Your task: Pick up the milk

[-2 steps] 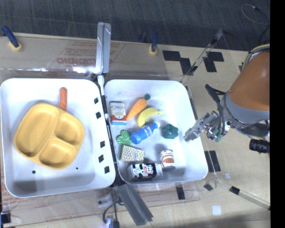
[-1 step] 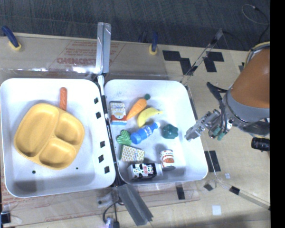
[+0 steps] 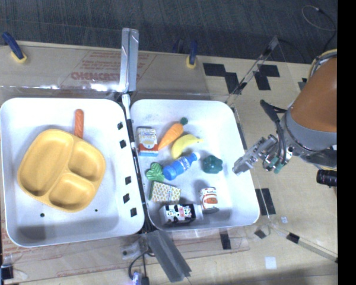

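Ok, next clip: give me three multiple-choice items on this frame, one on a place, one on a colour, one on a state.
1. Where is the milk?
A. right bin, near front edge
B. left bin
C. on the yellow tray

2. What colour is the bottle?
A. red
B. blue
C. white

3. How does the end effector stand to the milk?
A. clamped on it
B. pressing its top
C. apart from it, at the bin's right wall

Answers: 1 A, the cow-patterned carton lies at the right bin's front. 2 B, the bottle mid-bin is blue. 3 C, the end effector sits at the right wall, with a can between it and the milk.
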Tool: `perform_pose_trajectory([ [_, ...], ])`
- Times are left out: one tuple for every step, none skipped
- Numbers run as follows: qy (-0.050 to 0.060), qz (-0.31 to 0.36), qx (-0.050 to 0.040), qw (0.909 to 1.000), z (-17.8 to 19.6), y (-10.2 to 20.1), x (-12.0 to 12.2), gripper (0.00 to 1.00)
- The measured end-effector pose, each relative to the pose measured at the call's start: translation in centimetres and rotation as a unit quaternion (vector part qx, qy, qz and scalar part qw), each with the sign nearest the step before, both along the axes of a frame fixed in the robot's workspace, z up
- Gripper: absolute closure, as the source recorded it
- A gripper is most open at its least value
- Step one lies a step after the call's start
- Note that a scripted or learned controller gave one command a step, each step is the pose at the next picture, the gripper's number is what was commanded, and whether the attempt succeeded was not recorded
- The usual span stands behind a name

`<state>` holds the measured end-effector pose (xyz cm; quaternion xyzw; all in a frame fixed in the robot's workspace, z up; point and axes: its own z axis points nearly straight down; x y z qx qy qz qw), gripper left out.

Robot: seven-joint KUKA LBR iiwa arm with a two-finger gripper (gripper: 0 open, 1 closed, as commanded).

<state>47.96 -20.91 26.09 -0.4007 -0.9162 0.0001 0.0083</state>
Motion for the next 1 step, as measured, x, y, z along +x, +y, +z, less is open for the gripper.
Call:
perform_pose_trajectory([
  [-0.006,0.002,-0.0025,1.0,-1.02,-0.08,-0.18,1.0],
])
